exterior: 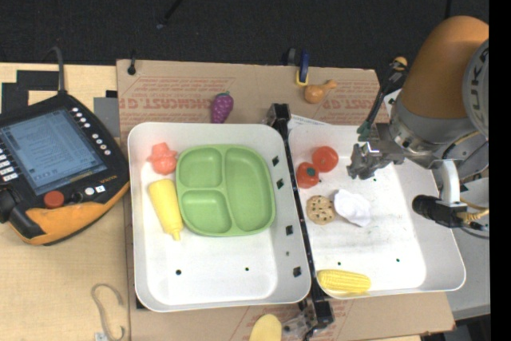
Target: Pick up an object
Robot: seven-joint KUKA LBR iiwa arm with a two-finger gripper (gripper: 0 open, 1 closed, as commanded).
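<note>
- Nearest the camera, a yellow corn cob [344, 281] lies on the front rim of the right bin [415, 271], its long axis running left to right.
- Further in, a white crumpled object [352, 208] rests on the right bin's floor, with a cookie [320, 209] just beside it on its left.
- Beyond those sit two red tomato-like pieces [317, 164], close to the divider between the bins.
- The claw [364, 164] hangs over the right bin, just right of the red pieces and just behind the white object; whether it is open or closed cannot be told, and nothing is seen in it.
- The likeliest target is the white object, which lies just toward the camera and slightly left of the claw, so a short move forward and down would seem to reach it.
- The left bin [207, 275] holds a green divided plate [224, 191], a yellow bottle [166, 207] and a pink toy [161, 159], all well apart from the claw.
</note>
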